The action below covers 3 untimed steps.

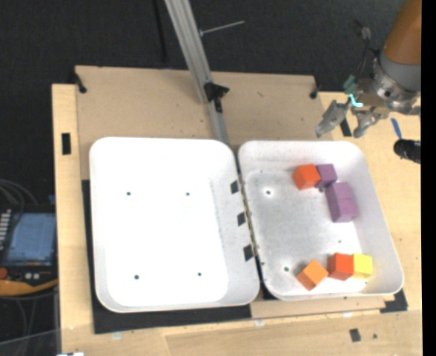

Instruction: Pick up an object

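Note:
The right bin (277,221) holds several small blocks. An orange block (305,176) sits beside a small purple block (326,173) near the far side, with a larger purple block (342,202) just below them. At the near edge lie an orange block (313,274), a red block (341,265) and a yellow block (362,265). My gripper (346,124) hangs above the bin's far right corner, its two grey fingers spread apart with nothing between them.
The left bin (162,221) lies beside the right one. A slanted metal pole (196,58) runs from the top down to the gap between the bins. A blue device with cables (25,243) sits off the bench at the left.

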### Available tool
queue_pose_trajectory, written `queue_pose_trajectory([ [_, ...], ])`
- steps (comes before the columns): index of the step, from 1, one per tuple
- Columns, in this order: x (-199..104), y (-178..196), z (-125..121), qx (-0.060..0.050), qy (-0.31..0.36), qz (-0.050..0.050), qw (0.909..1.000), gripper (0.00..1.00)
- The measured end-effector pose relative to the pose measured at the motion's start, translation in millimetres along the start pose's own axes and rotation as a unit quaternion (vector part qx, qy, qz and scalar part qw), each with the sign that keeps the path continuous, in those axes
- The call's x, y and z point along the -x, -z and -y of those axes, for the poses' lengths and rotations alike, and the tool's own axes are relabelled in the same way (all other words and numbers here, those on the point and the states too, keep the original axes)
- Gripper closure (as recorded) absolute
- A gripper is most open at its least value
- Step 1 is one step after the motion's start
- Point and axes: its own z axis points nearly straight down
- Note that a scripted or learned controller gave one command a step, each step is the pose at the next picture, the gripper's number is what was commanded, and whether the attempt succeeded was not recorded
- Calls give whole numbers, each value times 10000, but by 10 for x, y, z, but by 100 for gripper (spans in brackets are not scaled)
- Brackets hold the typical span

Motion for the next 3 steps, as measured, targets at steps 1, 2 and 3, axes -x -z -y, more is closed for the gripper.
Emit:
queue_pose_trajectory([
  [1, 6, 35, -6, 19, 17, 20, 10000, 0],
  [2, 80, -573, -2, 4, -8, 15, 10000, 0],
  [3, 134, -1006, 48, 12, -11, 17, 10000, 0],
])
